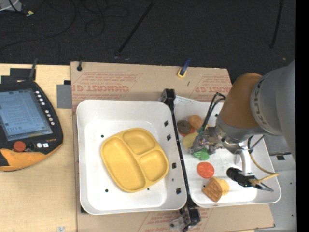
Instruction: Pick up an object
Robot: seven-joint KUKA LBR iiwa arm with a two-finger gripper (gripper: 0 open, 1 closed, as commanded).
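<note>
Objects were seen in the right-hand bin [227, 200]: a green piece [201, 154] just beside the gripper [204, 144], with a red round one [205, 169] and a tan chunk [215, 189] near it. Whether the gripper was open or closed could not be told. A yellow divided plate [134, 158] was seen in the other bin [91, 129].

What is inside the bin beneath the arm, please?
Red disc, tan block, green piece, brown piece, orange piece; the end effector hides anything beneath it.
</note>
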